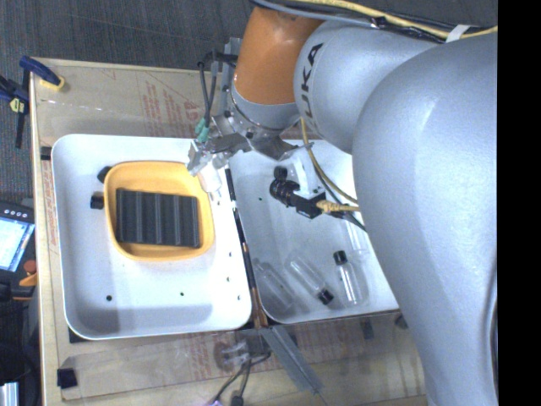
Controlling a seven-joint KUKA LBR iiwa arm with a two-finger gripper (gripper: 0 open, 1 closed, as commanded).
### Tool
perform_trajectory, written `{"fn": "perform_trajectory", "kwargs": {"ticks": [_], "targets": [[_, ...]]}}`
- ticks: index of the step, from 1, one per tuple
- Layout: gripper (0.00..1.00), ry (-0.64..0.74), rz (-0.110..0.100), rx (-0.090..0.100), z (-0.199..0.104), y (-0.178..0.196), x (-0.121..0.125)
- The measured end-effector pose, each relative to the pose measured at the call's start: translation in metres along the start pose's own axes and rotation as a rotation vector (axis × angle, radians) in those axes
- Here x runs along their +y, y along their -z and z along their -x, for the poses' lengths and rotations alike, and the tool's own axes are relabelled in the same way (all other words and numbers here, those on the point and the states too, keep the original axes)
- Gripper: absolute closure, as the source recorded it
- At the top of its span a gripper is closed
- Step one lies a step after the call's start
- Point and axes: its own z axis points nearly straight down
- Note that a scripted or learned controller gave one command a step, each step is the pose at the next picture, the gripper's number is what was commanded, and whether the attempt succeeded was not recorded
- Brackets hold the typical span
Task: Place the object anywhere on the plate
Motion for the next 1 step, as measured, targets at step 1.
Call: {"fn": "perform_trajectory", "kwargs": {"ticks": [1], "targets": [[0.0,0.0,0.0,0.0,0.0005,0.0003,0.0]]}}
